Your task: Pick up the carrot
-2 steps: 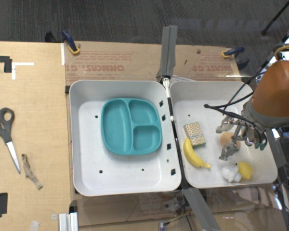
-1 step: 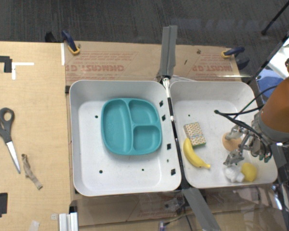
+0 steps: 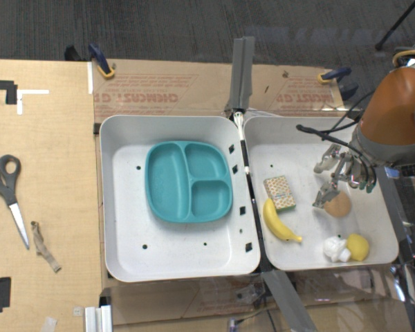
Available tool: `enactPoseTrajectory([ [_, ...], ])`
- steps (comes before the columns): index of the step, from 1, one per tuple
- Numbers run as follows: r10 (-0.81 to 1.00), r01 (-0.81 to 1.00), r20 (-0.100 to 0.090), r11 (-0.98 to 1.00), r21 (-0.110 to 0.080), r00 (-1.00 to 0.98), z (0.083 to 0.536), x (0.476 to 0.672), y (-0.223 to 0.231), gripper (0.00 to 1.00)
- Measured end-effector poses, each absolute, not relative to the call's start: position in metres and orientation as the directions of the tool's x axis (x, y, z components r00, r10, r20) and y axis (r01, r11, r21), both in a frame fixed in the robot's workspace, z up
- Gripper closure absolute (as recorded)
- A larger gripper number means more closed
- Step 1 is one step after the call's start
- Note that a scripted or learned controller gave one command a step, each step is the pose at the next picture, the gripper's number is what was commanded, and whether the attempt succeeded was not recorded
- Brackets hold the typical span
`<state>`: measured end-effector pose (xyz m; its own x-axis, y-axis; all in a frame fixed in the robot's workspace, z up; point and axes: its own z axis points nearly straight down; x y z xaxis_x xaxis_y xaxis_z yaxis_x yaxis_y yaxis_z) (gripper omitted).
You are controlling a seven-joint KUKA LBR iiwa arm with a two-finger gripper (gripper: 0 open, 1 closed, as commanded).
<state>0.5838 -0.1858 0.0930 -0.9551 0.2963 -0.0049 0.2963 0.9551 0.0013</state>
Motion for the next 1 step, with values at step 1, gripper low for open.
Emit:
enactPoseTrajectory([
  [1, 0.321, 0.321, -0.004, 0.947, 0.000, -0.947, 0.0932, 0.5338, -0.2034, 0.00],
])
